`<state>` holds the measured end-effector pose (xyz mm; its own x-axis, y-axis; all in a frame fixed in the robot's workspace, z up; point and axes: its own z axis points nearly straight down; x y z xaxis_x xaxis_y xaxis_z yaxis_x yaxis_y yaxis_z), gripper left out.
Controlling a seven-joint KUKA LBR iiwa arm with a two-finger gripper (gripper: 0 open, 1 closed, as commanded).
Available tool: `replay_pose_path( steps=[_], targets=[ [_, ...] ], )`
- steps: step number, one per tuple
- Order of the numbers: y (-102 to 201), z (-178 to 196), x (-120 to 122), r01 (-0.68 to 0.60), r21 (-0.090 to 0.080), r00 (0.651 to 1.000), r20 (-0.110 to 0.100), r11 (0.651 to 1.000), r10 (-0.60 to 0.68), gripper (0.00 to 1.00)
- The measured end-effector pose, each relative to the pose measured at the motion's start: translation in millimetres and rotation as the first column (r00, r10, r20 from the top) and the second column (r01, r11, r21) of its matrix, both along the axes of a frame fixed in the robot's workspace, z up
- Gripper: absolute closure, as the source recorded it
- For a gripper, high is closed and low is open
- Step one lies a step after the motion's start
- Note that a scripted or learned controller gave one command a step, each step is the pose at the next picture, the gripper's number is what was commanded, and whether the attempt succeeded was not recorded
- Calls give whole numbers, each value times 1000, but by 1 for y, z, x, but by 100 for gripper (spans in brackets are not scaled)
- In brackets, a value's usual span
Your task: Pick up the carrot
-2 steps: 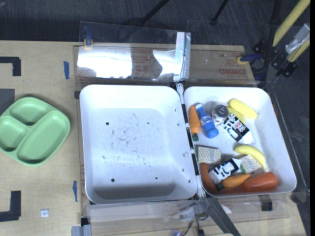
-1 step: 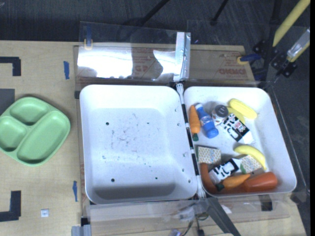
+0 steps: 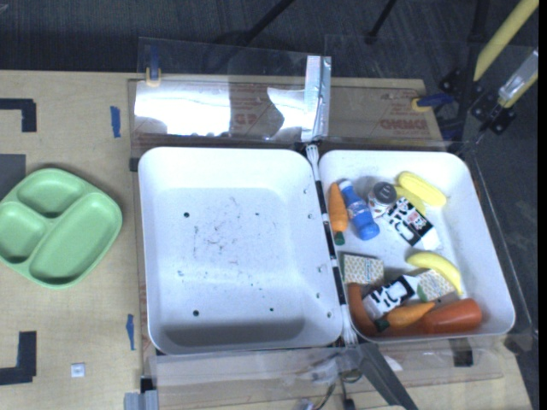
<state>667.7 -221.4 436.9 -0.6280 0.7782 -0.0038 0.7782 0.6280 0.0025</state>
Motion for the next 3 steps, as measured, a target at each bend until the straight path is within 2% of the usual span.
replay_pose_path(
  steps=[1,2,3],
  targets=[
    [0,0,0,0,0,1000,0,1000,0,0],
    [1,13,1,-2,-3,1000,9,1000,2,100],
    [0,0,-4,-111,0,994,-1,994,111,100]
  ],
)
